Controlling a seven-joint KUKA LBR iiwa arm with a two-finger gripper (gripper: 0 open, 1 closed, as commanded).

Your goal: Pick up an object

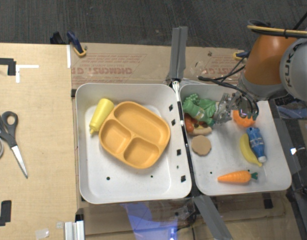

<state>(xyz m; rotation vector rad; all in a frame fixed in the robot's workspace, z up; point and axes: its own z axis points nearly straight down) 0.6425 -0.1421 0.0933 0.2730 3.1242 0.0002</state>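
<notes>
Two white bins side by side on surface (33, 134). Left bin (93, 184): yellow divided plate (134, 134), yellow bottle (100, 115) touching its upper-left edge. Right bin (228, 160): green toy (199, 108), tan disc (201, 145), banana (247, 151), blue bottle (256, 142), carrot (234, 177), orange ball (243, 117). Claw (232, 109) low in right bin between green toy and orange ball, just beside both. Finger spread: cannot tell. Scissors (11, 139) on surface, far left.

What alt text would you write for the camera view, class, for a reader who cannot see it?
A grey and orange robot arm's pincer hangs over the right bin, among a green toy, banana, carrot and blue bottle. The left bin holds a yellow divided plate.
</notes>
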